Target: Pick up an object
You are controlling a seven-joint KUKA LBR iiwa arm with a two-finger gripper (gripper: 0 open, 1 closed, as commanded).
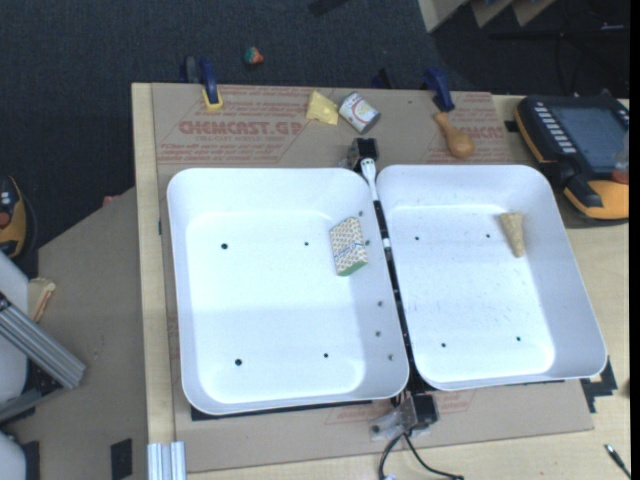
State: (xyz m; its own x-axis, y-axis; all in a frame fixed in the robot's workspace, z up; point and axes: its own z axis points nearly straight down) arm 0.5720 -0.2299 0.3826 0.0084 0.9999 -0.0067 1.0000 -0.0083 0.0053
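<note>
A small patterned box (348, 244), pale with green and tan dots, lies in the left bin (200, 298) near its right wall. A tan cone-shaped piece (513, 233) lies in the right bin (560, 298) toward its far right corner.
On the cardboard behind the bins lie a yellow wedge (322, 108), a small white and brown box (359, 112) and a wooden-handled tool (454, 137). Blue clamps (207, 78) hold the board's back edge. A teach pendant (585, 143) sits at the far right.
</note>
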